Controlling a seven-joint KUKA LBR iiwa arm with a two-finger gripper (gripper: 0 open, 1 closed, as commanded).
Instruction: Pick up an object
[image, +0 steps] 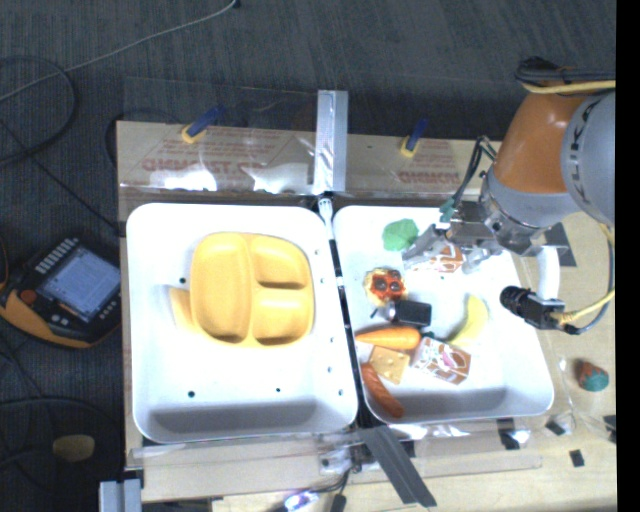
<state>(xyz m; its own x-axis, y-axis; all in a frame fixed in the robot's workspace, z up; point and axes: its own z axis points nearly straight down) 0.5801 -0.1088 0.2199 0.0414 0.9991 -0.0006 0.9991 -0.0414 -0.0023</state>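
Observation:
My gripper hangs low over the back of the right bin, its fingers spread open. A small red and white packet lies just below and between them, not lifted. A green lump sits to the gripper's left. Nearer the bin's middle lie an orange and red toy, a black block, a yellow banana-shaped piece and an orange carrot. Toward the front are a red and white carton, an orange wedge and a brown sausage.
The left bin holds a yellow divided tray. A metal divider stands behind the bins' shared wall. A handheld pendant lies on the floor at the left. The arm's black cable fitting overhangs the right bin's right side.

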